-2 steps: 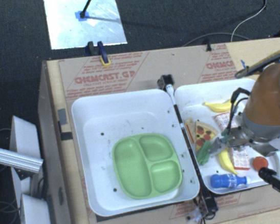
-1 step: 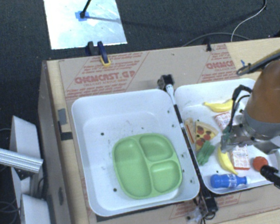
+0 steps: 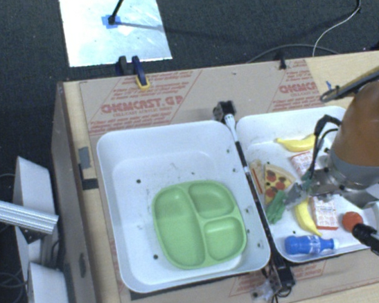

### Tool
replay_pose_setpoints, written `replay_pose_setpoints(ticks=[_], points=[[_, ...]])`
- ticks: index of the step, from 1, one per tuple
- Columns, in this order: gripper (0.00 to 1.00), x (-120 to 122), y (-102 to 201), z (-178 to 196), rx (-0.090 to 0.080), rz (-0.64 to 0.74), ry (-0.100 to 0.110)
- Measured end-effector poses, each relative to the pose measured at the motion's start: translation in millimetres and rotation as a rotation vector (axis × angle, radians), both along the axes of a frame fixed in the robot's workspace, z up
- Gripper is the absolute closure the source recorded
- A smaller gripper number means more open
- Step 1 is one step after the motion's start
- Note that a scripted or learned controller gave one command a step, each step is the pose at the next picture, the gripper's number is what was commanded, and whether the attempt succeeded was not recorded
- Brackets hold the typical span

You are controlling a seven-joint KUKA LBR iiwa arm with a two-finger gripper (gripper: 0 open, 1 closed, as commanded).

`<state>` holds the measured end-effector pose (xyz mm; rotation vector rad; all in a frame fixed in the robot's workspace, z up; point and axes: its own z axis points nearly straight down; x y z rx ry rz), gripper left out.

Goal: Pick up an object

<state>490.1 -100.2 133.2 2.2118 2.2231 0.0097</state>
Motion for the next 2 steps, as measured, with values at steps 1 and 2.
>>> replay_pose_setpoints(ticks=[1,2], points=[[1.0,1.2,0.3,10.5,0.001,0.001,-0.003],[0.0,1.2,0.3,10.4,0.0,0.002,-0.003]])
